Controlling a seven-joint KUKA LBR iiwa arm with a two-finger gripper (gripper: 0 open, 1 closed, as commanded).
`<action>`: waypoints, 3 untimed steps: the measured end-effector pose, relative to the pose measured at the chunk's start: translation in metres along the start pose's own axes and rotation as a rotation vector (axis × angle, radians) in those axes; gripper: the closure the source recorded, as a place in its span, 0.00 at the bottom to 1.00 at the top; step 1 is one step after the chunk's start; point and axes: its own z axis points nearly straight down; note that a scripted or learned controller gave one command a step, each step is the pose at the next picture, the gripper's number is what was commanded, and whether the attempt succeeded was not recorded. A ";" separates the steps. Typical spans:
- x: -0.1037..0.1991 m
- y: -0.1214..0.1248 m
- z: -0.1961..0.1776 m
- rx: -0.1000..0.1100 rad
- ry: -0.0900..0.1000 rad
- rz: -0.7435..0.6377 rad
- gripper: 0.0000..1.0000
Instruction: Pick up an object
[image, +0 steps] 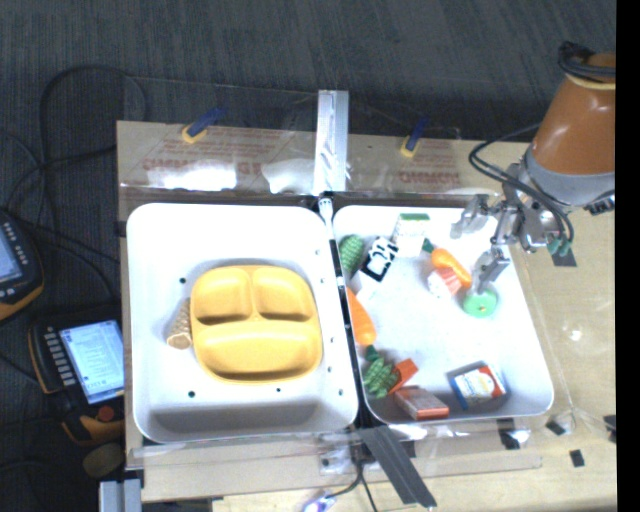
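My gripper (479, 244) hangs over the far right corner of the right bin (535, 340), open, with nothing between its fingers. One finger (489, 270) reaches down close to a round green object (482, 303). Just left of it lie an orange carrot-shaped toy (450, 265) and a small white piece (439, 284). Further left are a white and green box (410, 228), a black and white item (378, 260) and a green item (350, 250).
Along the right bin's left wall lie an orange item (361, 318) and a leafy green toy (378, 375). At its front are a red block (421, 402) and a blue and orange box (475, 383). The left bin (150, 400) holds a yellow divided plate (257, 320) and a tan cone (180, 322).
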 end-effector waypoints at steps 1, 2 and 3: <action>0.009 -0.034 0.103 0.001 -0.013 0.180 0.00; -0.005 0.033 0.120 -0.001 -0.008 0.200 0.00; 0.056 -0.024 0.119 0.002 -0.008 0.169 0.00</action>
